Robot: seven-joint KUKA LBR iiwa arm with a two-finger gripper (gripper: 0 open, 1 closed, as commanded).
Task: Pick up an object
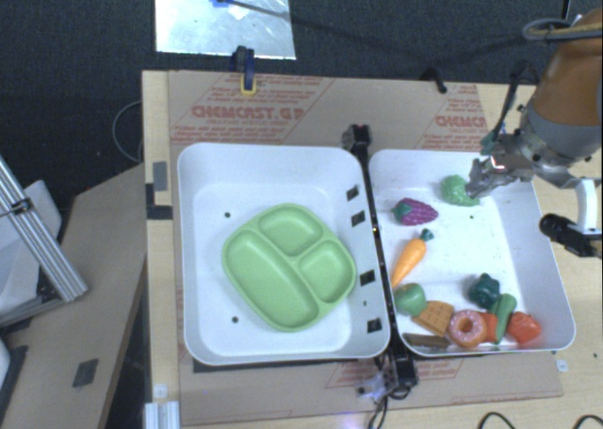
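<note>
My gripper (483, 175) hangs low over the far part of the right bin (528, 239), right beside a pale green toy (458, 190) that lies at its left. Below it lie purple grapes (415, 211) and an orange carrot (408, 259). Along the bin's near edge sit a green round piece (410, 300), a waffle (434, 316), a pink donut (466, 327), a dark green vegetable (486, 291) and a red-orange piece (523, 327). I see nothing between the fingers.
The left bin (207, 191) holds a green divided plate (288, 267). A black divider (369, 229) runs between the bins. The arm's grey body and orange band (570, 88) stand over the right bin's far right corner.
</note>
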